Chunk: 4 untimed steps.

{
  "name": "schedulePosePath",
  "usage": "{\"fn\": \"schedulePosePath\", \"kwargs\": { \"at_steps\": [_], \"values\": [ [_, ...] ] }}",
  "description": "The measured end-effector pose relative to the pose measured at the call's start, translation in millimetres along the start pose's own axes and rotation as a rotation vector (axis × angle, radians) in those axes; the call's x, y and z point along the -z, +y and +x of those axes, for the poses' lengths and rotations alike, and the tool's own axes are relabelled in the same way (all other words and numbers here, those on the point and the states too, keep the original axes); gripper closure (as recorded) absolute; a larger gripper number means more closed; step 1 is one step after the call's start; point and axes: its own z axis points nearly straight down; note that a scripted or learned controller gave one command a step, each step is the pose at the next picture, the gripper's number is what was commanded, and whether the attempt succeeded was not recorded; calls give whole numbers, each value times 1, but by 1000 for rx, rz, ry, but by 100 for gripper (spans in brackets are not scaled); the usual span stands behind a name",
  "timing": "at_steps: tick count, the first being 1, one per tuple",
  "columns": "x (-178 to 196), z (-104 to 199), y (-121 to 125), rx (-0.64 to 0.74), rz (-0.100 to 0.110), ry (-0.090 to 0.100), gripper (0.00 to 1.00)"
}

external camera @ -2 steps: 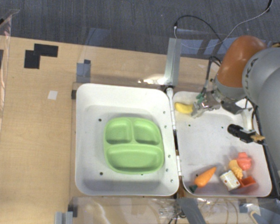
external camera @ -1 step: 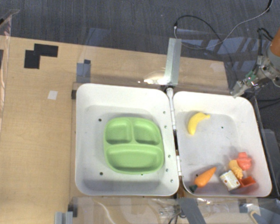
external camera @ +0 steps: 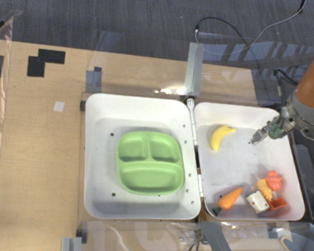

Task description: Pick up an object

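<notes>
Yellow curved banana (external camera: 221,137) near jaws (external camera: 263,133)

The right bin (external camera: 282,156) has a wide bare floor through its middle, between the toy banana (external camera: 220,137) near the far left and a cluster crowding the near right corner: toy carrot (external camera: 229,198), white block (external camera: 257,202), orange pieces (external camera: 273,181). The end effector (external camera: 260,135) hangs over the far right part. In the left bin (external camera: 92,145), a green divided plate (external camera: 150,163) fills the centre, leaving only a margin around it.

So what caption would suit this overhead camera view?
Robot gripper hovers in the right bin near a toy banana.
</notes>
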Motion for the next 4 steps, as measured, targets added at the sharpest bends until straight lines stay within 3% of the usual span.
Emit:
{"fn": "schedulePosePath", "kwargs": {
  "at_steps": [1,2,3,4],
  "values": [
    [-17,69,46,-34,0,1,100],
    [-17,69,46,-35,0,1,0],
    [-47,29,83,159,-1,0,0],
    [-143,-3,49,213,-5,-6,0]
  ]
}}
